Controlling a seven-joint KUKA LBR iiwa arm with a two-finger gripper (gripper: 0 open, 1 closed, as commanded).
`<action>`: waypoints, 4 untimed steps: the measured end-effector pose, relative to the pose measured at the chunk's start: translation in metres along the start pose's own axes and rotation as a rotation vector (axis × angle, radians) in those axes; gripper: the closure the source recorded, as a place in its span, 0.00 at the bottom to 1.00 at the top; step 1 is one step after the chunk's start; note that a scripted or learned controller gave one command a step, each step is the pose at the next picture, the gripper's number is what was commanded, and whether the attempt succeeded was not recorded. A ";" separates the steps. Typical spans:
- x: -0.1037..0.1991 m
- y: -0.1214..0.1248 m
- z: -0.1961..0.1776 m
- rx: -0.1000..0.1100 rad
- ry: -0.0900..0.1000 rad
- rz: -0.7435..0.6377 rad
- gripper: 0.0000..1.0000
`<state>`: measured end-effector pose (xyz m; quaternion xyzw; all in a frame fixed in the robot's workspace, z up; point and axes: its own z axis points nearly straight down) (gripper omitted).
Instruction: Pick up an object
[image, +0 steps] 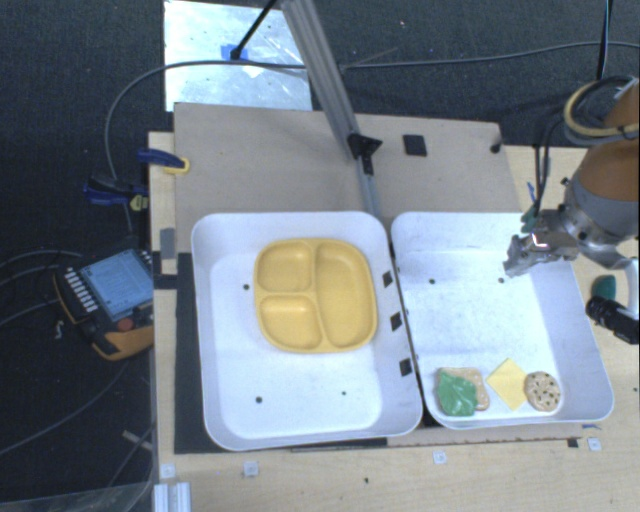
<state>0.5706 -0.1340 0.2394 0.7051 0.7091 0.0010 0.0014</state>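
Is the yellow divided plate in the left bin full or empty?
Empty. All three compartments of the yellow plate show bare yellow surface.

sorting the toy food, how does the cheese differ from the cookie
The cheese is a plain yellow square lying cornerwise; the cookie is a round tan disc with dark specks. The cheese looks slightly larger. The cheese lies between the cookie and the green-topped toast; the cookie is nearest the bin's right wall. Both lie flat along the right bin's near edge.
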 end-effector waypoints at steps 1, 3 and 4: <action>0.057 0.008 -0.005 0.000 0.002 -0.005 1.00; 0.171 0.026 0.011 0.001 0.002 -0.005 1.00; 0.219 0.044 0.001 -0.001 0.003 -0.004 1.00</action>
